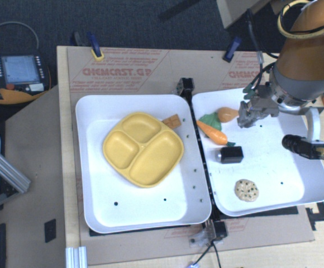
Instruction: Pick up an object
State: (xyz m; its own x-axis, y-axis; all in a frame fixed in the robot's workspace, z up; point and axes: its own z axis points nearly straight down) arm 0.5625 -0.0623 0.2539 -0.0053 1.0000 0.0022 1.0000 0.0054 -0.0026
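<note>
You have the tabletop (pixel 67 149) covered by a brown sheet printed with red lettering, and on it two shallow white bins side by side. The left bin (pixel 95 205) carries a yellow divided plate (pixel 143 148) with three compartments, lying near its middle, and a small brown block (pixel 172 121) touching the plate's upper right edge. The right bin (pixel 296 194) carries the smaller things.

The grey arm (pixel 304 49) with its orange band reaches in from the right and ends above the upper part of the right bin. Its gripper (pixel 250 116) hangs just beside a tan rounded piece (pixel 227 114); whether the fingers are spread or pressed together you cannot tell from this angle, and nothing shows between them.

Left of the gripper lies a toy carrot (pixel 211 131) with its green top (pixel 209 119), close to the wall between the bins. Below it sits a small black block (pixel 230 154), and lower still a round chocolate-chip cookie (pixel 246 190), well apart from the gripper.
</note>
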